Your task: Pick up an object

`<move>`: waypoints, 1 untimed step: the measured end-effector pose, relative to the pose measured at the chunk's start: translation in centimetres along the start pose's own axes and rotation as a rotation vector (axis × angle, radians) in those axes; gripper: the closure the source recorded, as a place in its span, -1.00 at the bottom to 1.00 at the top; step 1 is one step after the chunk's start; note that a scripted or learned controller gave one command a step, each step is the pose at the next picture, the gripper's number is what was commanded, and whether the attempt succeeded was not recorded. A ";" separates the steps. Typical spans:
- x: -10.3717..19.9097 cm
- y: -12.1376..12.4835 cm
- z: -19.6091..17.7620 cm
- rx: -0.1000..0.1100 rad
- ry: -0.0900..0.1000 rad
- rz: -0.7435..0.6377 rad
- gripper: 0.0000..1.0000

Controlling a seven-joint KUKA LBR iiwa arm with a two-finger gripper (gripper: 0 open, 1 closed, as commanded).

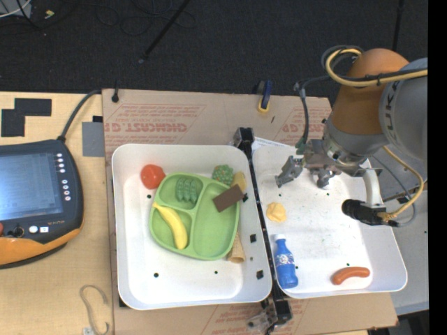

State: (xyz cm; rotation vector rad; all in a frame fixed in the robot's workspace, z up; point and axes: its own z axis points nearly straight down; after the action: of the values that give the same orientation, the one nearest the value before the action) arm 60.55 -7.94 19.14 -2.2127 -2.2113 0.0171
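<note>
The left bin point(133, 257) holds a green plate point(202, 239) with a banana point(172, 226) and a green pea pod point(187, 189) on it. A brown bar point(228, 199) leans over the plate's upper right edge, a red tomato point(152, 176) lies at its upper left, and a green broccoli point(223, 174) sits at the top. The right bin point(391, 274) holds a yellow lump point(276, 212), a blue bottle point(285, 260) with a white cap and label, lying down, and an orange-red sausage point(350, 275) near the lower right corner. The pincer point(306, 172) hangs over the right bin's upper part, fingers spread, pinching nothing, above and right of the lump. Mirrored red print on the desk's cardboard point(300, 114) is not readable.
</note>
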 end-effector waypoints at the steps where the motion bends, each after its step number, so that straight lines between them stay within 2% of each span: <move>1: 0.0 0.3 -0.8 -0.013 -0.001 -0.002 -1.00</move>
State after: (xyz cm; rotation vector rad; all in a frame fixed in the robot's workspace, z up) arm 60.83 -7.96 19.97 -2.2177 -2.2201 0.0035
